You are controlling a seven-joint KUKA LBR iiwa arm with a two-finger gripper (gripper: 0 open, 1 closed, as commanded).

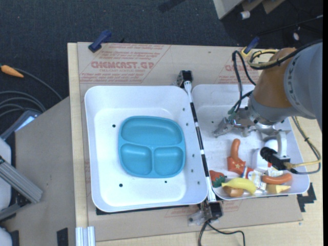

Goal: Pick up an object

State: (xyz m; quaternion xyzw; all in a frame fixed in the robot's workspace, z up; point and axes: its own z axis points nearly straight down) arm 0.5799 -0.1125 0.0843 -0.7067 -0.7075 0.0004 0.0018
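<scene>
We see the gripper (233, 124) low over the right bin (215, 99), and whether it is open or closed we cannot tell. The orange sausage (234, 148) lies just toward the bin's front edge from it, long axis running front to back.

Dark carpet floor (77, 9), cardboard-topped bench (128, 60)

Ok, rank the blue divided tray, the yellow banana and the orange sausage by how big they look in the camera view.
1. blue divided tray, by far the largest, in the left bin.
2. yellow banana, in the right bin.
3. orange sausage, slightly smaller, though close enough to the banana that the order is unsure.
</scene>
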